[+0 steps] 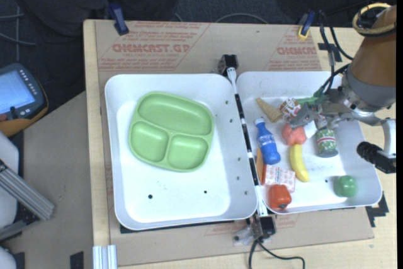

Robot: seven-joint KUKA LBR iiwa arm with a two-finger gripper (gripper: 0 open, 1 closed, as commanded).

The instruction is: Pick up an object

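Note:
The right bin holds several small items. A blue bottle lies by the left wall, with a yellow banana to its right. An orange-red fruit sits above the banana, with my gripper low over its upper right side. A green-labelled can stands just right of the gripper. A tan cone and a red-and-white packet lie to the gripper's left. A green apple rests near the front right corner. A red tomato sits at the front.
The left bin carries a green divided plate. A white-and-red packet and an orange carrot lie by the divider. The arm's grey and orange body hangs over the right bin's far right side.

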